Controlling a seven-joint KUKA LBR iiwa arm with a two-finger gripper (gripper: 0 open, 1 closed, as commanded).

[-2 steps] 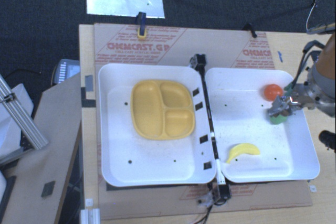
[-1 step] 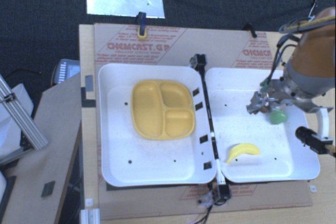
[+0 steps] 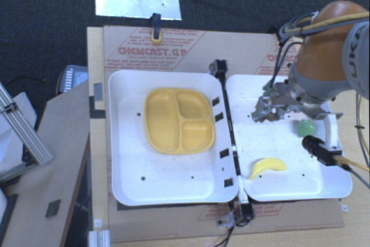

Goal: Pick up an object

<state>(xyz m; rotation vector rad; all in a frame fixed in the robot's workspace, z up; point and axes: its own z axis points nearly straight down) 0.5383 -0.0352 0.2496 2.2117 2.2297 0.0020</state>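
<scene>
A yellow banana (image 3: pixel 267 168) lies near the front edge of the right bin (image 3: pixel 243 142). A small green object (image 3: pixel 306 126) rests toward the bin's right side, partly behind the arm's hardware. My gripper (image 3: pixel 264 112) hangs low over the middle of the right bin, above and behind the banana and left of the green object. Nothing shows between its fingers. A yellow divided plate (image 3: pixel 178 120) sits in the middle of the left bin (image 3: pixel 124 142).
A black ridge with clips (image 3: pixel 225 124) divides the two bins. The bins rest on a cardboard sheet (image 3: pixel 173 49). A grey metal rail (image 3: pixel 23 130) and side table lie off to the left.
</scene>
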